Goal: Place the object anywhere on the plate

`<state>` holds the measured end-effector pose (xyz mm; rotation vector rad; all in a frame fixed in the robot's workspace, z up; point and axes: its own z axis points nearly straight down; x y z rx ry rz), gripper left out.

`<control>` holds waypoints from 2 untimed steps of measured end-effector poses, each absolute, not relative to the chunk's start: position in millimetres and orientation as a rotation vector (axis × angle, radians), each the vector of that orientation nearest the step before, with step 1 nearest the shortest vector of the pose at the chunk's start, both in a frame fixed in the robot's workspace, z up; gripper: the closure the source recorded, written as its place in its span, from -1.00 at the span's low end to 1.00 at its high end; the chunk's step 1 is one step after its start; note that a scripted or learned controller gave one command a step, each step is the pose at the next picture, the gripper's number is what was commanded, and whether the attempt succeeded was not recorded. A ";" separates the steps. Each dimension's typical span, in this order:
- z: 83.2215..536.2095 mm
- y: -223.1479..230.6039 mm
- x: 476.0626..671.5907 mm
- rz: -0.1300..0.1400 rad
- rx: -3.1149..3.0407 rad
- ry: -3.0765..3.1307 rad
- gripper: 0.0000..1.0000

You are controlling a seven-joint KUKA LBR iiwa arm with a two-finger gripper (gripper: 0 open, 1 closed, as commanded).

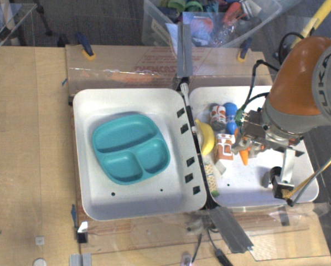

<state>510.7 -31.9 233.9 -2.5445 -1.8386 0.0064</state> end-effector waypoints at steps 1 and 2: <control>183.2 48.7 501.6 0.007 -2.560 -1.814 1.00; 187.7 155.0 569.0 0.004 -2.501 -1.900 1.00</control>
